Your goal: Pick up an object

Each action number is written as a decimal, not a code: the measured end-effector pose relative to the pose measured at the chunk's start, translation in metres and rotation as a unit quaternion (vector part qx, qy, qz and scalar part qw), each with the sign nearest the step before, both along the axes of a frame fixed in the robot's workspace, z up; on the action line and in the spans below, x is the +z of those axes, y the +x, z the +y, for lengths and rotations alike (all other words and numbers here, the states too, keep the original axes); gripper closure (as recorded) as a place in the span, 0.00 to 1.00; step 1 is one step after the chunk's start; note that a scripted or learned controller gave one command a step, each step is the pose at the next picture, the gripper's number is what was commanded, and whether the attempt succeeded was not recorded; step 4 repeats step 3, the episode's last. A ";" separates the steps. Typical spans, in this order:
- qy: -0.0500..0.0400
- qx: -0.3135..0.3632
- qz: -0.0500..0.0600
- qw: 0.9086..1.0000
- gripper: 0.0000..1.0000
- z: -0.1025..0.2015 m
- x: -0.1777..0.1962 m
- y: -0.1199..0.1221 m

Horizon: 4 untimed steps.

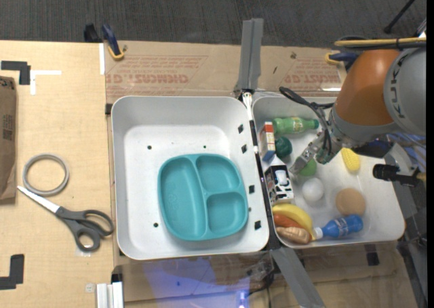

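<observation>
My gripper (308, 159) hangs low in the right bin (390, 228), near its middle, below the orange-banded wrist. Directly under it lies a small green object (309, 169), partly hidden by the gripper. Around it are a green bottle (296, 124), a dark green ball (283, 146), a white ball (312, 190), a yellow piece (350, 159) and a tan ball (350, 202). Along the front wall lie a banana (293, 214), a brown bun-like item (293, 234) and a blue bottle (341, 227).
A red and white tube (269, 138) and a black and white box (279, 183) rest against the bins' shared wall. The left bin (135, 130) holds a teal divided plate (202, 196). Scissors (71, 220) and a tape ring (45, 174) lie on the bench at left.
</observation>
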<state>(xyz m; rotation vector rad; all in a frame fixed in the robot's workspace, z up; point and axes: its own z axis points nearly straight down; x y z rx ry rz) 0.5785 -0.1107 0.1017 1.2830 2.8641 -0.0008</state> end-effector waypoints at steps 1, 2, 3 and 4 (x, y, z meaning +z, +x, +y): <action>0.001 0.045 0.001 0.999 1.00 0.079 0.090 -0.001; 0.000 -0.022 0.000 1.000 1.00 -0.066 0.251 -0.009; 0.000 0.131 0.001 0.991 1.00 -0.105 0.076 0.000; 0.000 0.131 0.001 0.991 1.00 -0.105 0.076 0.000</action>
